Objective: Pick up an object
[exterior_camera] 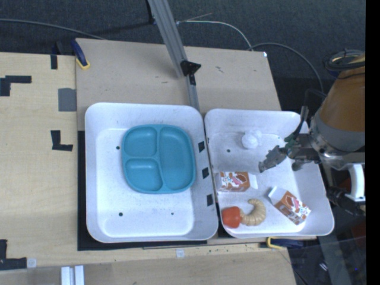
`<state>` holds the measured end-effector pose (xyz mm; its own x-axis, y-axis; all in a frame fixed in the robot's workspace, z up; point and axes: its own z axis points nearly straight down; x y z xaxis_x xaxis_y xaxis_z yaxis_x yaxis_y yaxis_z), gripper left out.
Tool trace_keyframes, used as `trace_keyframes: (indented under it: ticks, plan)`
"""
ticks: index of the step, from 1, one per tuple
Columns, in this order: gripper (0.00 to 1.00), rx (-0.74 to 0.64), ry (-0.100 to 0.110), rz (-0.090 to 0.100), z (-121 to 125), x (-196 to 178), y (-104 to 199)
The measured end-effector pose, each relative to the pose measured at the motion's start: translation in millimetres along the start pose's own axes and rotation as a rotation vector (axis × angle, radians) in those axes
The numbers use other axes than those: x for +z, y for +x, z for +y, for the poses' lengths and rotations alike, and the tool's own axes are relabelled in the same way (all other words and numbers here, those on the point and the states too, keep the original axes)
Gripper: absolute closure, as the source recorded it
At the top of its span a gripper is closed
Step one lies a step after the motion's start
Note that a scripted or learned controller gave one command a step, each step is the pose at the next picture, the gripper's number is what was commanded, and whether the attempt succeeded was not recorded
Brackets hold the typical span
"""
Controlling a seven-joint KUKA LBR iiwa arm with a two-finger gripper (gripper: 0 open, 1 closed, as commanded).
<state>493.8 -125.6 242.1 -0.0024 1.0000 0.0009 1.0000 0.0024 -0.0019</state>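
Right bin (309, 215): a white ball (250, 140) near the far wall, a red-and-white packet (234, 181) mid-floor, a red tomato (231, 217) touching a tan croissant (255, 212) at the near edge, and an orange-and-white carton (290, 206) toward the near right corner. Left bin (98, 177): one blue divided plate (158, 158), lying flat. End effector (272, 159): over the right bin between ball and carton, grasping nothing visible; whether released or clenched, cannot tell.

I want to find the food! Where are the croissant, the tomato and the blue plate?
croissant (255, 212): camera view, middle of its curved body.
tomato (232, 217): camera view, centre of the red top.
blue plate (159, 159): camera view, ridge where compartments meet.
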Motion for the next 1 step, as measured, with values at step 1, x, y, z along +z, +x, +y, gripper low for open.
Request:
trace_keyframes:
  ticks: [1]
  plan:
    - [0.0,0.0,0.0,0.0,0.0,0.0,-0.2]
